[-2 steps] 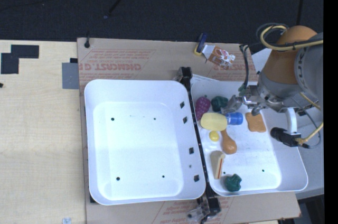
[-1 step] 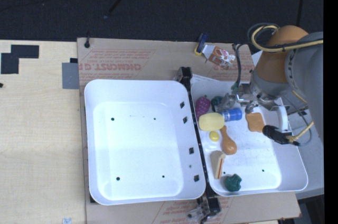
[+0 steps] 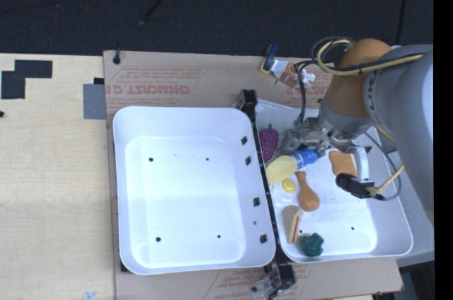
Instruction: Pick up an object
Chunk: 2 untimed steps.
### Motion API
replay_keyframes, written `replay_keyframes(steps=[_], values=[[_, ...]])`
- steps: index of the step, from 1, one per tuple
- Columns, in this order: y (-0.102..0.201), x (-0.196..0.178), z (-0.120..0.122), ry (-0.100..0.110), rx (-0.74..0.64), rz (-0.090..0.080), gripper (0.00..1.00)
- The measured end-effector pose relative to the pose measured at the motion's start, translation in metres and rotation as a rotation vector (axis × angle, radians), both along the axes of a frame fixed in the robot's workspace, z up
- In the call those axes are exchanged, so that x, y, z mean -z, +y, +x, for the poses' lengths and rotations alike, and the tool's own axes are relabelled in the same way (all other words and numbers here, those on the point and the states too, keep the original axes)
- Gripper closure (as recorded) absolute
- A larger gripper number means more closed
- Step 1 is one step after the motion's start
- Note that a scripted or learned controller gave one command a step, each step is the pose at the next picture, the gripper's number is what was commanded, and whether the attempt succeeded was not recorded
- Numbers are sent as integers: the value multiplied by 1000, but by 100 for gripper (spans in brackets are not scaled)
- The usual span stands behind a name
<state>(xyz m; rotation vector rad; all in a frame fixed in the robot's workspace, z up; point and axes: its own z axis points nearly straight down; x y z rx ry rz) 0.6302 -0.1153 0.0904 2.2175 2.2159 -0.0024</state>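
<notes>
Two white bins are sitting side by side; the gripper is hanging over the right bin. Whether it is spread or pressed together cannot be told, with a yellow object lying just below-left of it.

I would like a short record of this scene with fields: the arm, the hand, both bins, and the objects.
arm: grey with orange band, reaching in from the right over the right bin
hand: low among the objects in the right bin; grip not discernible
left bin: white, shallow
right bin: white, holds the objects
objects: purple grape bunch, yellow piece, small yellow ball, blue item, tan pear-like shape, orange block, green lump
</notes>
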Motion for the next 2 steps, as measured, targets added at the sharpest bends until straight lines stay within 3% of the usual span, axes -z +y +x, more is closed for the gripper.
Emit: replay_keyframes(steps=[1,2], values=[[0,-7,-2,7,4,5,100],[3,2,-66,11,1,7,100]])
